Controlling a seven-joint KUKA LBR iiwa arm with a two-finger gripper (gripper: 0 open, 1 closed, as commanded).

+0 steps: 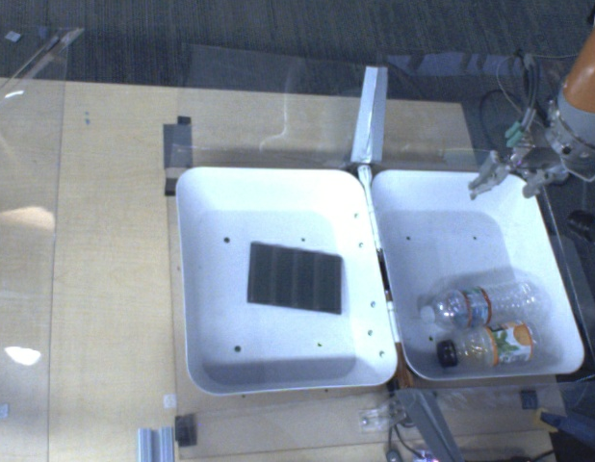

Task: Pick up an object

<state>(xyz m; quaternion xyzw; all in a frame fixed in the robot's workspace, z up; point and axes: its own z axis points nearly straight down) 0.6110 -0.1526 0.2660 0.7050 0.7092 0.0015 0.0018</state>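
Two plastic bottles lie on their sides at the front of the right bin [423, 229]. One is a clear bottle [482, 305] with an orange and blue label. Just in front of it lies a bottle with a black cap [484, 346] and an orange and green label. My gripper [505, 185] hangs over the back right corner of this bin, well behind the bottles. Its two fingers are spread apart with nothing between them. The orange band of the arm [582, 87] is at the right edge of the view.
A dark grey ribbed rectangular pad [296, 277] lies flat in the middle of the left bin [206, 258]. A metal bar [369, 114] runs back from the joint between the bins. Cables [504, 99] hang behind the right bin.
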